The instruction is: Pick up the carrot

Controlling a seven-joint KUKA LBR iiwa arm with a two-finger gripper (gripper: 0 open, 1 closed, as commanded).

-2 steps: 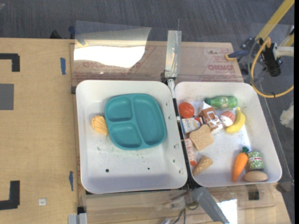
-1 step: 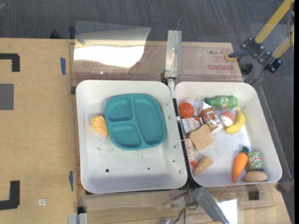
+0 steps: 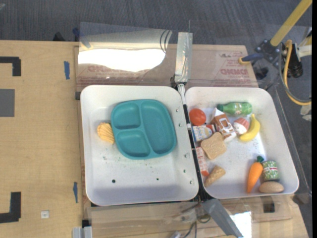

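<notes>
The carrot [image 3: 254, 176] lies in the right bin [image 3: 286, 148], near its front right corner — just beside a small green-labelled can [image 3: 270, 170] and a brown potato-like piece [image 3: 271, 187]. A teal divided plate [image 3: 144, 128] sits in the left bin [image 3: 94, 182].

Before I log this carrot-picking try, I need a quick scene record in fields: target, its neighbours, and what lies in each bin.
target: carrot, lying in the right bin, near its front right corner, leafy end pointing away from the front
beside target: small green-labelled can just right of it; brown potato-like piece at the front
right bin, other: banana, green bottle, tomato, bread slice
left bin: teal divided plate, yellow shell-shaped piece at its left edge
</notes>
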